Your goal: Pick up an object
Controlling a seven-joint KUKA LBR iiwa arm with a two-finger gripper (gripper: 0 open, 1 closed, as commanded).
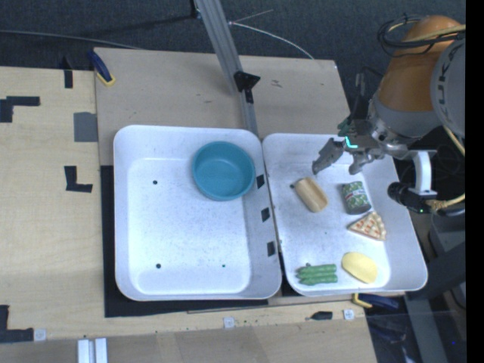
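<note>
- Nearest the camera, along the 6 o'clock edge of the right bin (404, 282), lie a bunch of green beans (316, 274) and, just beside it toward 3 o'clock, a yellow lemon-like piece (359, 267).
- Up from these, toward 12 o'clock, a pizza slice (368, 226) rests near the bin's 3 o'clock wall, with a small dark green can (355, 197) close above it.
- At the can's 9 o'clock, apart from it, a tan bread roll (310, 193) lies tilted.
- The gripper (340, 162) hangs over the bin's 12 o'clock end, fingers spread apart, nothing between them; the roll sits just toward 7 o'clock of it.
- In the left bin (144, 278), a blue bowl (223, 170) stands upright at the 1 o'clock corner.
</note>
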